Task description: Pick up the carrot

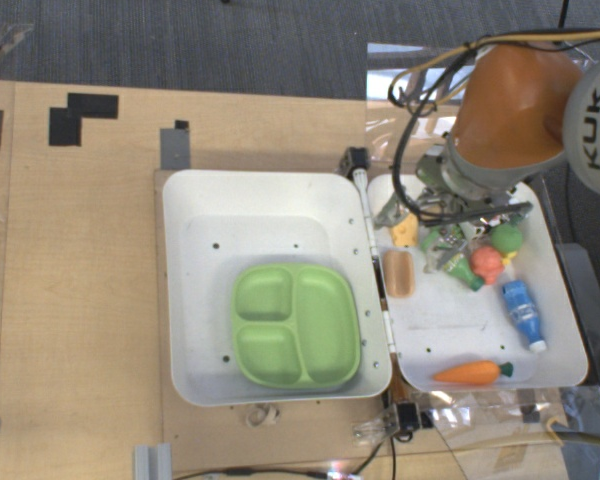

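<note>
The carrot point(470, 372), orange with a green top, lies flat along the front edge of the right bin point(450, 330). My gripper point(445, 246) hangs under the orange-banded wrist over the back part of that bin, well behind the carrot and apart from it. It sits among several small toys there.
A yellow piece point(407, 231), a tan bun point(398, 273), a red fruit point(487, 262) and green pieces point(507, 238) crowd the gripper. A blue bottle point(521, 313) lies at the bin's right. A green divided plate point(295, 324) fills the left bin point(195, 228).
</note>
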`<state>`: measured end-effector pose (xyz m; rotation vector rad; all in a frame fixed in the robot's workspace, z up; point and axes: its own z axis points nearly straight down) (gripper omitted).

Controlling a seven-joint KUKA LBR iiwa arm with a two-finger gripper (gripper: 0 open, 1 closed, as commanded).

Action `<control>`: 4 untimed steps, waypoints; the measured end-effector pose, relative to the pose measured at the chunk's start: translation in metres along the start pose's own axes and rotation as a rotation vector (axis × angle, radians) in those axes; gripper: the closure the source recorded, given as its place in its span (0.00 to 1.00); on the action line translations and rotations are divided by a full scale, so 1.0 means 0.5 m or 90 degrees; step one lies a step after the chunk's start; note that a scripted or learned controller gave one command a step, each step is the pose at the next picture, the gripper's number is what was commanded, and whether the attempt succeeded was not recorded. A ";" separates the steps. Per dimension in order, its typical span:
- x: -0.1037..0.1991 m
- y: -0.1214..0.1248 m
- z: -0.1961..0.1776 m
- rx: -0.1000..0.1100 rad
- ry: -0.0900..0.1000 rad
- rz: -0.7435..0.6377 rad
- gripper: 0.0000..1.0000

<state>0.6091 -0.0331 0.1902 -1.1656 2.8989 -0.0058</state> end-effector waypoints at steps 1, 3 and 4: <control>0.037 -0.124 0.140 -0.005 0.006 -0.048 0.00; -0.027 -0.175 0.160 0.012 -0.012 -0.035 1.00; -0.096 -0.080 0.001 0.000 -0.001 0.292 1.00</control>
